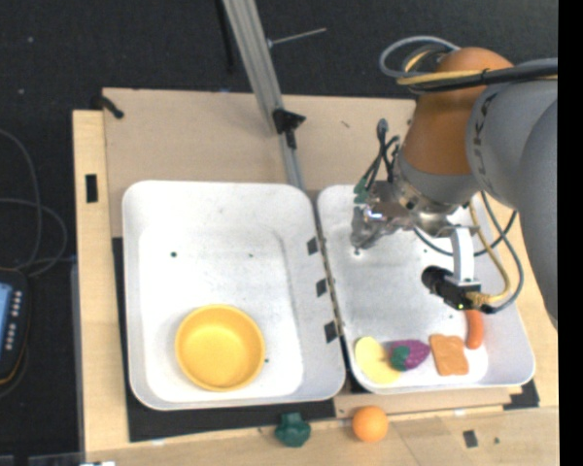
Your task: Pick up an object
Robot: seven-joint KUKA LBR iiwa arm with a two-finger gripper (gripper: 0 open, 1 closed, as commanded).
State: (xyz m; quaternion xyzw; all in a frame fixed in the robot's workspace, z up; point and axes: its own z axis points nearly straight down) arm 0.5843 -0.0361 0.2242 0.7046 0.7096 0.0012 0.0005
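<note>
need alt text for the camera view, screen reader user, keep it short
A grey robot arm with an orange band reaches from the right, its gripper over the upper left of the right white bin, whose near edge holds a yellow piece, a purple and green toy, an orange block and a carrot. The left bin holds a yellow bowl.

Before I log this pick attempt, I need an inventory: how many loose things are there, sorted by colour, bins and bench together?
Yellow: 2, the bowl and the yellow piece
Orange: 3, the ball, the block and the orange stick
Green: 2, the bench piece and the bin piece
Purple: 1, the purple piece
Total: 8
</note>
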